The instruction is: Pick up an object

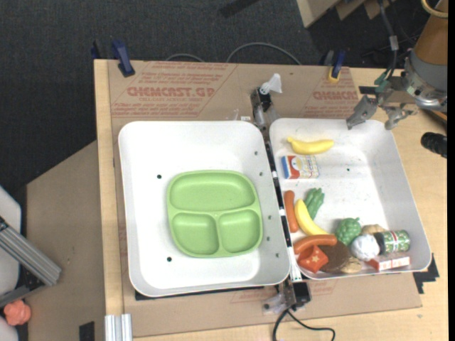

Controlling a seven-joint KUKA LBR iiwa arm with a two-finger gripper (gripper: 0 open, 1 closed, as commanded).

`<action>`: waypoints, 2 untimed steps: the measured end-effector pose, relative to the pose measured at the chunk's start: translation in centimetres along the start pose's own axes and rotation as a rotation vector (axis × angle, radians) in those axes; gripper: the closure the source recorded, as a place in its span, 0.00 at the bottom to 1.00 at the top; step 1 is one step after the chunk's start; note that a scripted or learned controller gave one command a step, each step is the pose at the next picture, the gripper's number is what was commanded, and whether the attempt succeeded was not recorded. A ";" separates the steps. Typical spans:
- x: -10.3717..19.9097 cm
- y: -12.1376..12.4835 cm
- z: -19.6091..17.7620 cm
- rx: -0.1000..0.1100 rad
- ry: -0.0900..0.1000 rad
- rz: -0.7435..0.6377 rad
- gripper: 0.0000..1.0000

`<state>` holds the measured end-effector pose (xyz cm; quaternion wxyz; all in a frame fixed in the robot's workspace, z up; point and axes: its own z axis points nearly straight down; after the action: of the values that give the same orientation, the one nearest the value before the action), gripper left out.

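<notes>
toy food (334, 233) lies heaped in the right bin (398, 163), none lifted yet; the pincer (378, 114) hovers spread and empty above that bin's far rim, the grasp not yet begun.

You are looking at a bench (67, 183) of pale wood sitting on dark carpet (50, 20). Brown cardboard sheet (185, 84) is lying across it, with blue clamps (122, 57) gripping its far edge. Even light is falling throughout.
</notes>
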<state>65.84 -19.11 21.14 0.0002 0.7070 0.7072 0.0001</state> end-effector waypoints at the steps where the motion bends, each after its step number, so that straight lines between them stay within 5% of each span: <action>1: -3.6 -10.4 1.2 0.008 0.000 0.008 0.00; 2: 5.0 -5.9 6.0 0.004 0.005 -0.008 0.00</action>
<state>59.94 -14.13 15.12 -0.0030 0.7040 0.7102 0.0002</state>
